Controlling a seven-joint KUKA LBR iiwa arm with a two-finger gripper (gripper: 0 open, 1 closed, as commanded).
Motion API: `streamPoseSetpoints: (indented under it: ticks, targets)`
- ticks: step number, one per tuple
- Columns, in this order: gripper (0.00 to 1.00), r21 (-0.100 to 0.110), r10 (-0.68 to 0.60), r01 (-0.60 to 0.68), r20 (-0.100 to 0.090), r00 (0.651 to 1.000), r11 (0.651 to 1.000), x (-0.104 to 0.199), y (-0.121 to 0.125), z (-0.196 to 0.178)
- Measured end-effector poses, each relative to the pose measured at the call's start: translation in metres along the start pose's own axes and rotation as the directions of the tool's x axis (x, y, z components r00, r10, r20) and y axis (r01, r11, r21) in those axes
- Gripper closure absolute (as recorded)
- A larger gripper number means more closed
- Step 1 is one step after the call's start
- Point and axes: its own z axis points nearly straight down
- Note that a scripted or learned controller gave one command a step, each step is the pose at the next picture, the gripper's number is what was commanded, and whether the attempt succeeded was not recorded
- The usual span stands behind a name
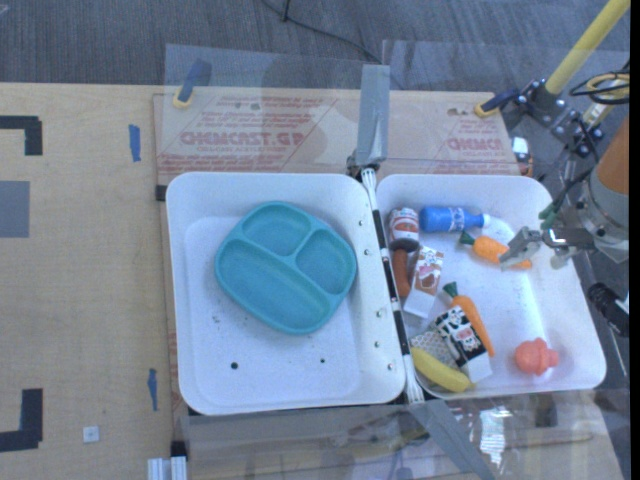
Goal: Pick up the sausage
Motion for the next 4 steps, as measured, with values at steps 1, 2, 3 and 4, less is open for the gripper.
streamPoseSetpoints:
  ticks: [1,2,3,4]
  targets:
    - [0.0,-0.008,-0.225,0.225,0.002,0.974,0.974,0.02,-0.038,0.091]
    - [0.0,-0.009,-0.435,0.435,0.008,0.9,0.9,0.065,-0.068,0.09]
    - [0.0,-0.01,-0.335,0.336,0.006,0.942,0.942,0.096,0.031,0.09]
    - [0.0,-0.005,-0.209,0.209,0.001,0.978,0.978,0.088,0.052,0.091]
